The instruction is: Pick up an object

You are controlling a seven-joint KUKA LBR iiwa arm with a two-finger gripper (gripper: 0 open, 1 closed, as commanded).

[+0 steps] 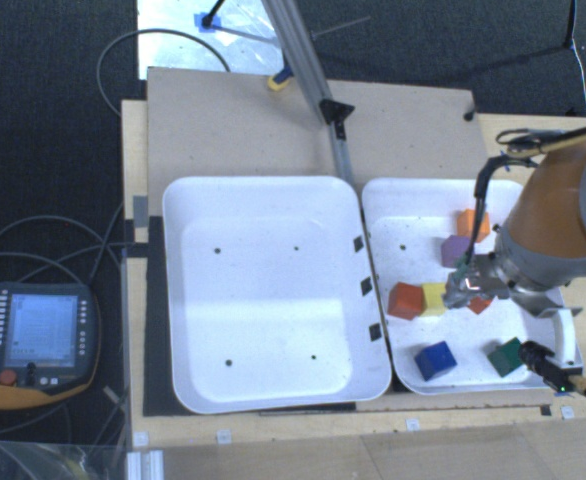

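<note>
Gripper [462,293] low in the right bin [403,233] beside a yellow block [433,298]; grip state indiscernible

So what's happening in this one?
The arm has reached into the right bin and its hand sits low among the blocks, beside the yellow block and red block. A blue block and green block lie nearer the front. No block is visibly gripped yet.

Off to my far side a teach pendant [35,343] lies on the dark floor [43,118], its cables [33,238] looping toward the table [393,108].
</note>
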